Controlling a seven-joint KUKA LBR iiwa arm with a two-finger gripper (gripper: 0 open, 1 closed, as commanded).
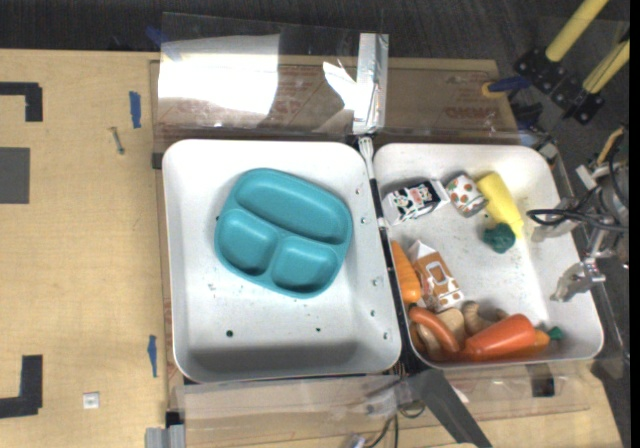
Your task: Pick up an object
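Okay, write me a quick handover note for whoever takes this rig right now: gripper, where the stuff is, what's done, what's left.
Gripper: at the right edge of the right bin, low over its floor, nothing seen between its fingers; open or shut is not clear.
Left bin: holds a teal divided plate.
Right bin: toy food, including a yellow banana, a small teal piece, a cow-print carton, an orange carrot and a hot dog.
Done: nothing picked yet.
Left: grasp one item and lift it.
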